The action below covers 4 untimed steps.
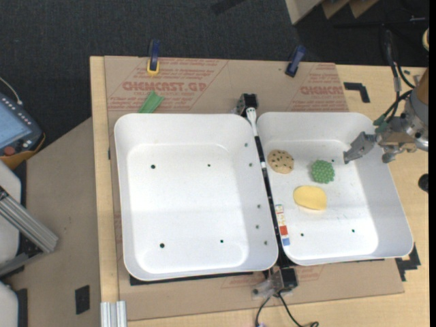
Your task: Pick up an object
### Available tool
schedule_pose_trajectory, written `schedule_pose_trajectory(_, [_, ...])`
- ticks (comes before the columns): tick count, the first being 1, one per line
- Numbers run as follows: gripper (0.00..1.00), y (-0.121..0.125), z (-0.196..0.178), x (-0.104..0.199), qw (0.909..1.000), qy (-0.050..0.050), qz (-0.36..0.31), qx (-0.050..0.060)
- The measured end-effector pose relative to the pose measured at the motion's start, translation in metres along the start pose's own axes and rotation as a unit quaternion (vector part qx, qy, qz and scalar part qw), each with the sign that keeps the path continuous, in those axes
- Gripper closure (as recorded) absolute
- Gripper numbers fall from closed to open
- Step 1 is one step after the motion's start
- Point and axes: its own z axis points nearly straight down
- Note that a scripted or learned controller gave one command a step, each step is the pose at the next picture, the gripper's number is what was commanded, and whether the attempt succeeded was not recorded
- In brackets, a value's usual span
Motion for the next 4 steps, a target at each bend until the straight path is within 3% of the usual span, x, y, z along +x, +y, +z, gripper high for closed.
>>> schedule_pose_trajectory(1, [0.0, 0.048, -0.173, -0.015, 0.9999, -0.004, -0.001, -0.011])
schedule_pose_trajectory(2, [0.0, -0.033, -0.241, -0.025, 1.0, -0.002, 0.002, -0.004])
schedule_pose_trajectory(3, [0.0, -0.078, -0.295, -0.04, 1.0, -0.003, 0.002, -0.005])
schedule_pose_trajectory(4, [1.0, -0.076, -0.302, -0.039, 1.0, -0.003, 0.0, -0.004])
